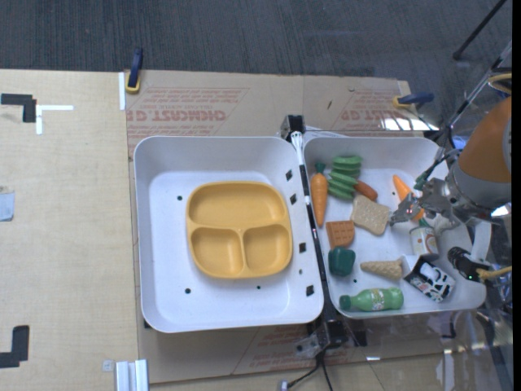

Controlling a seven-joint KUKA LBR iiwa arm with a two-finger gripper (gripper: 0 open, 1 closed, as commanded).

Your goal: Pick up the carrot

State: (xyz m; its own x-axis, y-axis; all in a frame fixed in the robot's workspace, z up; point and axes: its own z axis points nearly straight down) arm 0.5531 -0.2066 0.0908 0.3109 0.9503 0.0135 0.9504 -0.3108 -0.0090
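Observation:
The carrot (319, 195), orange with a green top, lies lengthwise along the left wall of the right bin (370, 145). My gripper (406, 212) hangs low at the right side of that bin, about a hand's width to the right of the carrot and apart from it. A smaller orange piece (401, 187) lies just above and beside the gripper. The bread slice (371, 216) sits between the gripper and the carrot.
The right bin also holds a green ribbed vegetable (346, 175), a red piece (366, 191), a brown cracker (340, 233), a green pepper (342, 261), a tan wedge (383, 268), a green bottle (373, 300) and a black-and-white carton (430, 279). A yellow divided plate (240, 228) sits in the left bin (163, 243).

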